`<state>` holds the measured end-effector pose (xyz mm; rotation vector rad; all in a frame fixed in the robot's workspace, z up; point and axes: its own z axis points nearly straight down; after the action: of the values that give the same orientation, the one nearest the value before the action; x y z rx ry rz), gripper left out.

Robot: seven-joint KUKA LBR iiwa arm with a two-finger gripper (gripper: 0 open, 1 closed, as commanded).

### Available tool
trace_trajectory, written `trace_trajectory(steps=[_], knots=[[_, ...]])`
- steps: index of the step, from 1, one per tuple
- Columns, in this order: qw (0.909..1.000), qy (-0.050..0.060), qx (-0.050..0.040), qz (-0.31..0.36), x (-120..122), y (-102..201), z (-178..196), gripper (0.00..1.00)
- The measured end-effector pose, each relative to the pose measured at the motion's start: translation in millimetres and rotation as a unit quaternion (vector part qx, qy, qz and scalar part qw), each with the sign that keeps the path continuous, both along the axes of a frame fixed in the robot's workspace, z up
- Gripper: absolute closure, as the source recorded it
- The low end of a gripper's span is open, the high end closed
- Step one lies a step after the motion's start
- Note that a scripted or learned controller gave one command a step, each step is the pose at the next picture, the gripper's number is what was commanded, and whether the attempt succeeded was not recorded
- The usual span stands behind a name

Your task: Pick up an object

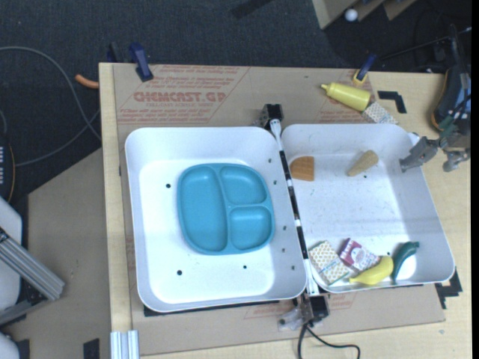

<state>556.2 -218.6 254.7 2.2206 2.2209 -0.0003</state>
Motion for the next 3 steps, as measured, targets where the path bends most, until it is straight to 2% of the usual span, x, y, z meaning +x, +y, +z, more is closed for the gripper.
trace_trajectory(steps=[1, 2, 3], knots=[[1.0000, 0.002, 0.0010, 0.001, 107, 12, -123, 0.00], [1.0000, 0.003, 0.0031, 0.001, 110, 9, -170, 0.00], [1.0000, -0.001, 0.0005, 0.002, 112, 8, -158, 1.00]])
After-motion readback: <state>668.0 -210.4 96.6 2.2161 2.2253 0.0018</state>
